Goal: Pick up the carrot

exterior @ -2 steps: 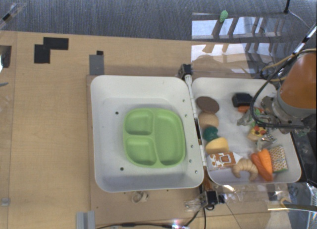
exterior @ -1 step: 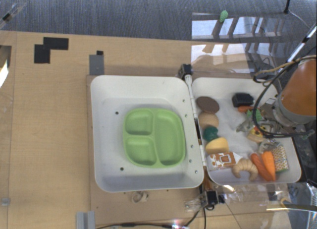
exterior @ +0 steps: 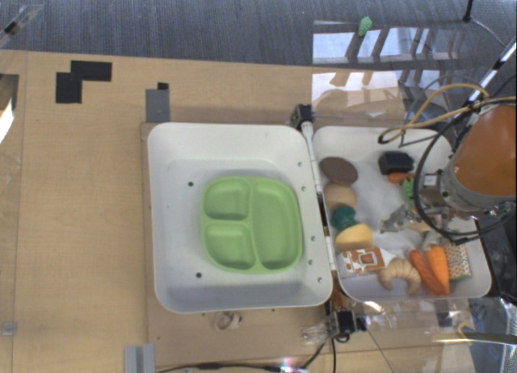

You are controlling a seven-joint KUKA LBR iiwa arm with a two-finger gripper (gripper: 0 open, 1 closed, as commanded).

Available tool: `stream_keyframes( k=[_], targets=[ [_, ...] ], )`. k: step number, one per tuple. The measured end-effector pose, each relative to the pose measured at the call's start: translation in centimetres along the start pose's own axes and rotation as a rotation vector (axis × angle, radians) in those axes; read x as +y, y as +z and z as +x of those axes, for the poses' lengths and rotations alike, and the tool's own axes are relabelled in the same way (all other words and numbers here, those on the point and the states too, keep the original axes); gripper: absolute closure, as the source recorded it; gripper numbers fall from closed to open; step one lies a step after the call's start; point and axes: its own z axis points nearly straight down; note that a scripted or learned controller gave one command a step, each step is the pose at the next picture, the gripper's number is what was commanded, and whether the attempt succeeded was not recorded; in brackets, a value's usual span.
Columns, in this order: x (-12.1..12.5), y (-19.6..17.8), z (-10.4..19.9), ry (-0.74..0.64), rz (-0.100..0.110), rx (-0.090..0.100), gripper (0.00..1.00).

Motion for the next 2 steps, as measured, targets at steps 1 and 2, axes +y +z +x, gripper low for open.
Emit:
stream_keyframes(
  k=[1,2],
  targets=[
    [-0.9,0.5,0.4,-0.290,-0.011,0.011,0.00],
    [1.1,0.4,1.4,-0.490,-0.009,0.011,0.00]
  ],
)
